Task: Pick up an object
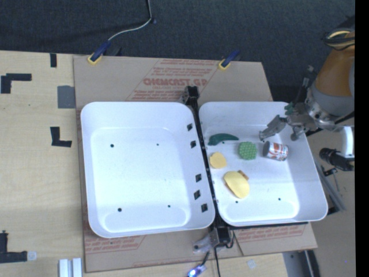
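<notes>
A small red-and-white can (277,151) lies on its side in the right bin (300,212), just below the claw (279,129); its long axis runs roughly left to right, and its label is too small to read. The claw hangs over the bin's upper right part; whether it is wide or narrow I cannot tell. Left of the claw and lower sit a green round piece (247,150), a dark green curved piece (222,138), and two yellow pieces (218,160) (237,184). Red lettering on the cardboard (173,79) atop the worktop (34,154) cannot be made out.
</notes>
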### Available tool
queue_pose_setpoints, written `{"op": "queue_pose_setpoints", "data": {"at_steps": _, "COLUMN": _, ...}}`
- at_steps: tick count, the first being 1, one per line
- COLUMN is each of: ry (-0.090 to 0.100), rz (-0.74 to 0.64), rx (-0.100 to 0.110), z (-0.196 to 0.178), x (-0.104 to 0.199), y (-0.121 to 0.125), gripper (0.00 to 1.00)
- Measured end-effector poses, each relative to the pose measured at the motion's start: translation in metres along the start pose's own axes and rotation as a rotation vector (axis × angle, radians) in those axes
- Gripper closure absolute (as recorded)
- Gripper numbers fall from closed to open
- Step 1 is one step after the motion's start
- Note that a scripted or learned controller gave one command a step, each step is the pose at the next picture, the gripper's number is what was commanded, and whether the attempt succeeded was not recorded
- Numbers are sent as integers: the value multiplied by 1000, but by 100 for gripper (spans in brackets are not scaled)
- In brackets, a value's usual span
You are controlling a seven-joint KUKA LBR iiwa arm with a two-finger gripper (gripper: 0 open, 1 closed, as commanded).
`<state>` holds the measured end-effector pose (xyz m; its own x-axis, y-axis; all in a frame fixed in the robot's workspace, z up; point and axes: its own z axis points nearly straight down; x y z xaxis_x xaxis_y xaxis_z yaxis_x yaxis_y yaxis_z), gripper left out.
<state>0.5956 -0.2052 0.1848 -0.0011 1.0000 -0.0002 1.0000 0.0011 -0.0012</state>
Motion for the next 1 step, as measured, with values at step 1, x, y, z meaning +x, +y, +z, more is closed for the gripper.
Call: {"op": "queue_pose_setpoints", "data": {"at_steps": 1, "ry": 0, "rz": -1, "rx": 0, "z": -10, "x": 0, "y": 0, "gripper": 100}}
